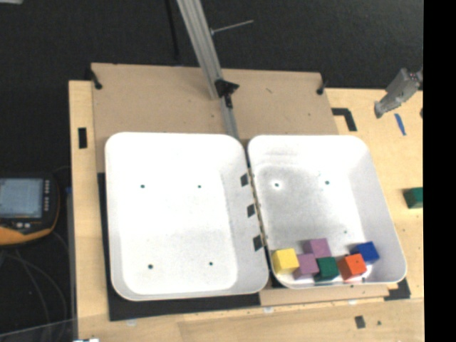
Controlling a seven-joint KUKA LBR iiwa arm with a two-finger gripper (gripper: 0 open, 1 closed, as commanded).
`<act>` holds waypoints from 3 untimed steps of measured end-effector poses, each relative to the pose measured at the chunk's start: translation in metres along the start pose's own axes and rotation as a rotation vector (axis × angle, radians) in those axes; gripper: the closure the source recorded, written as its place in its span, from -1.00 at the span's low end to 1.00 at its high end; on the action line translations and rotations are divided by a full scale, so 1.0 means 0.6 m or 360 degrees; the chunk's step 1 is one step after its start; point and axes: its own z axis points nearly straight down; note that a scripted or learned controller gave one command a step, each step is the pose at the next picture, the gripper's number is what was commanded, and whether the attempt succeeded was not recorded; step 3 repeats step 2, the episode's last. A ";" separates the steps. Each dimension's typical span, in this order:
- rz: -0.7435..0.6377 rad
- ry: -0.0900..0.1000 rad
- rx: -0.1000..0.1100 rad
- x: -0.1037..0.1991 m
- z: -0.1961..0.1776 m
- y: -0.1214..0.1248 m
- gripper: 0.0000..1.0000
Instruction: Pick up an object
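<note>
Six blocks (324, 260) crowd the right bin's (285, 155) near edge, far from the end effector (396, 95).

Setting: robotics lab test bench. Evidence: plywood bench top (214, 98) on dark carpeted floor, bearing two shallow white bins (174, 212) side by side. Aluminium strut (203, 45) rises from the bench at 12 o'clock. Handheld control pendant (25, 205) with lit screen at 9 o'clock, cables trailing below it. Small coloured blocks (324, 261) clustered at 5 o'clock, the sort used as test objects.
</note>
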 end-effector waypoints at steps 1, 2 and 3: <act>-0.0024 0.0011 0.0022 0.116 0.117 -0.007 -1.00; -0.0021 0.0009 0.0009 0.179 0.110 -0.040 -1.00; -0.0021 0.0009 0.0009 0.179 0.110 -0.040 -1.00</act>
